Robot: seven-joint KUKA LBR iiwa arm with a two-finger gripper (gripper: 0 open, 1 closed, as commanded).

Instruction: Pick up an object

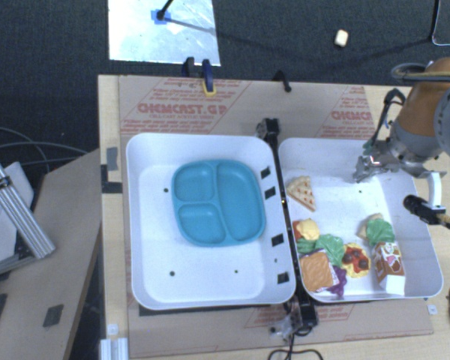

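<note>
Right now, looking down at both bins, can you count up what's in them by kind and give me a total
Blue divided plates: 1, the plate in the left bin.
Toy food pieces: about 6 in the right bin, counting a pizza slice lying apart and a carton; the near-edge cluster overlaps, so this count is rough.
Total: about 7.

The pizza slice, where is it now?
The pizza slice lies in the right bin, near its left wall, above the pile of toy food and left of the gripper.
</note>
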